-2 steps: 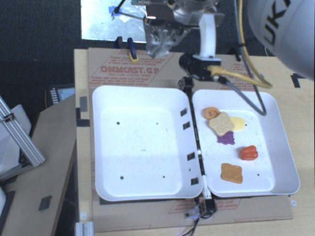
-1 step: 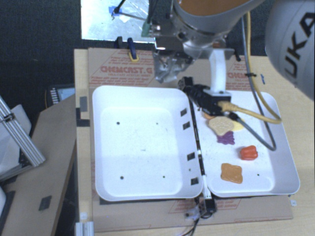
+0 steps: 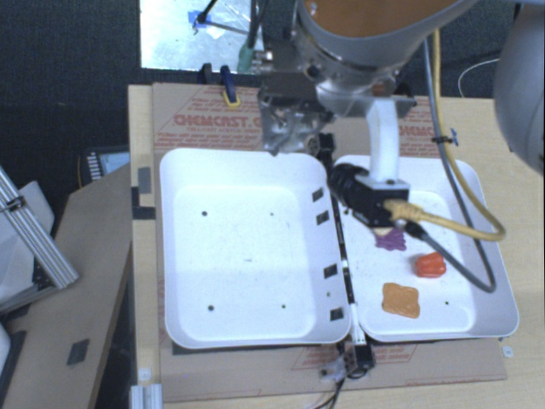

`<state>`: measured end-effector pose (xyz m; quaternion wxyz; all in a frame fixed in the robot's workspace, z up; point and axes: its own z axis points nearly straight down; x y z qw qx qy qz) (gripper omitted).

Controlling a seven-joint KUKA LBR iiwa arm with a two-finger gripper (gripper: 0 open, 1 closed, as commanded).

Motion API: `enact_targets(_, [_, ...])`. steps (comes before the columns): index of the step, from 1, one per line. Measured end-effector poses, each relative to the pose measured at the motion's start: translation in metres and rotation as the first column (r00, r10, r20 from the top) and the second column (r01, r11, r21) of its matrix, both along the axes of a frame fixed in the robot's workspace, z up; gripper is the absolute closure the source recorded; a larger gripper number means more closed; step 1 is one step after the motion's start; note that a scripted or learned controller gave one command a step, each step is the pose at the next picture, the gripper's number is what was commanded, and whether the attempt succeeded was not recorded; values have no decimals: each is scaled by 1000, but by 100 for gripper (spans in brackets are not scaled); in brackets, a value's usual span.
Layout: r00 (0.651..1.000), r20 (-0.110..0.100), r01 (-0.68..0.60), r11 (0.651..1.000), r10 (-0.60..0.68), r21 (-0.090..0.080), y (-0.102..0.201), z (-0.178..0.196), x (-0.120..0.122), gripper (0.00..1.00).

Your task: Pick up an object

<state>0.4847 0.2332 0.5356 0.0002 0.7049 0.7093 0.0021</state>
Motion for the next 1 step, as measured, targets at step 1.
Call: enact_targets(1, [1000,-2,2,1000,-2,-1,-1,-2,2,0])
